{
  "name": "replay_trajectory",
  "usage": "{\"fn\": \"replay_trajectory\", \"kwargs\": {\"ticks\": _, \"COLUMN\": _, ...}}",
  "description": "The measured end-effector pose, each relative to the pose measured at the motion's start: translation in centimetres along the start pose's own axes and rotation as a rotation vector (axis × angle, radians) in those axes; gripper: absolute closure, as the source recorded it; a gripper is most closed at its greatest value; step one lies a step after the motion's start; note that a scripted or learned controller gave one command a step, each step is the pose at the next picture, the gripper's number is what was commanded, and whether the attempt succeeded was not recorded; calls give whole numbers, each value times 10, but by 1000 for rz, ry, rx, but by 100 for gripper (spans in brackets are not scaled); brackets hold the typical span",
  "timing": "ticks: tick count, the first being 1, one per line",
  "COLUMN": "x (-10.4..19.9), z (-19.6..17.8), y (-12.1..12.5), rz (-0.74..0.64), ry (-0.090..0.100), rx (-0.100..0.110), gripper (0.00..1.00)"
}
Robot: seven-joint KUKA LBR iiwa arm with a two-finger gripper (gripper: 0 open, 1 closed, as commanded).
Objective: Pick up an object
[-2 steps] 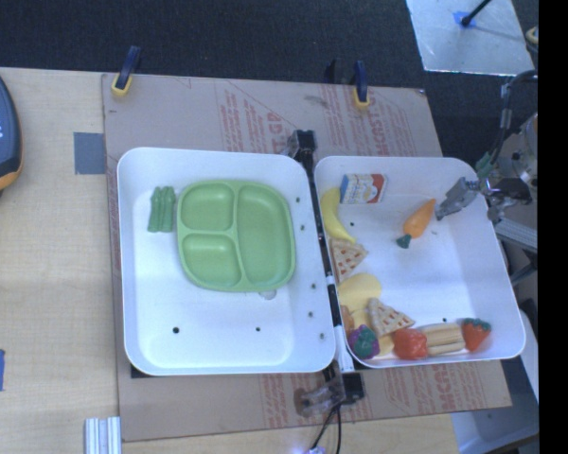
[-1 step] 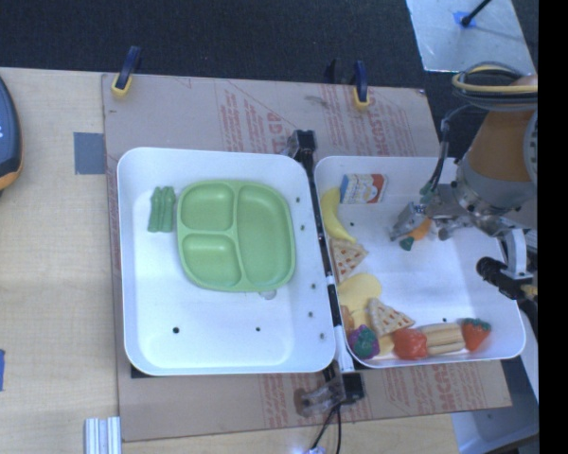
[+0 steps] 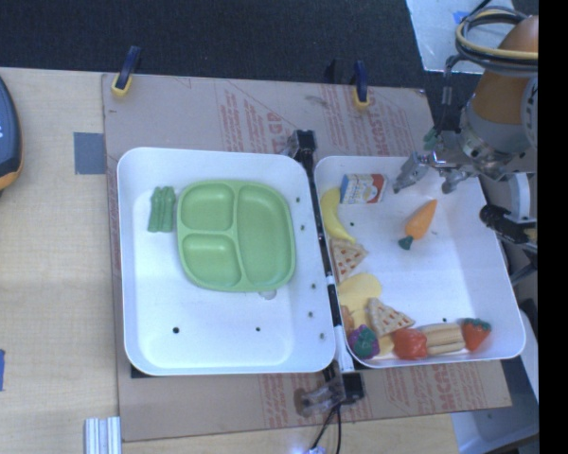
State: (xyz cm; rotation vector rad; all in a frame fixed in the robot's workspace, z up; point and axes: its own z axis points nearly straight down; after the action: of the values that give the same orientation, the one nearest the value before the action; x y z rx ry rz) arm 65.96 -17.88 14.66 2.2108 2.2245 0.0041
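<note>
Carrot (image 3: 419, 221) lies in the right bin (image 3: 497, 263), upper middle, bare floor around it. Long axis slanted: orange thick end up-right, green tip down-left. My hand (image 3: 434, 170) hovers just above it near the bin's far edge, fingers spread, nothing between them. Risk: closing along that axis, the tapered body could squirt out or roll.

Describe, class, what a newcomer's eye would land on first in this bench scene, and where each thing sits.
The green divided plate stands out, lying in the left white bin with a green bean bundle beside it. The right bin holds bright toy food, including an orange carrot near its far edge. Above that edge hangs the arm's end effector.
</note>
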Motion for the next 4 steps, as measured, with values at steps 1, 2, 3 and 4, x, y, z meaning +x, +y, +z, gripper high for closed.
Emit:
{"fn": "replay_trajectory", "kwargs": {"ticks": 1, "x": -11, "z": 58, "y": -60, "rz": 3, "ry": 3, "rx": 18, "gripper": 0}}
{"fn": "replay_trajectory", "kwargs": {"ticks": 2, "x": 33, "z": 54, "y": -48, "rz": -3, "ry": 4, "rx": 11, "gripper": 0}}
{"fn": "replay_trajectory", "kwargs": {"ticks": 3, "x": -36, "z": -10, "y": -1, "rz": 3, "ry": -3, "rx": -1, "gripper": 0}}
{"fn": "replay_trajectory", "kwargs": {"ticks": 4, "x": 13, "z": 48, "y": -61, "rz": 3, "ry": 5, "rx": 17, "gripper": 0}}
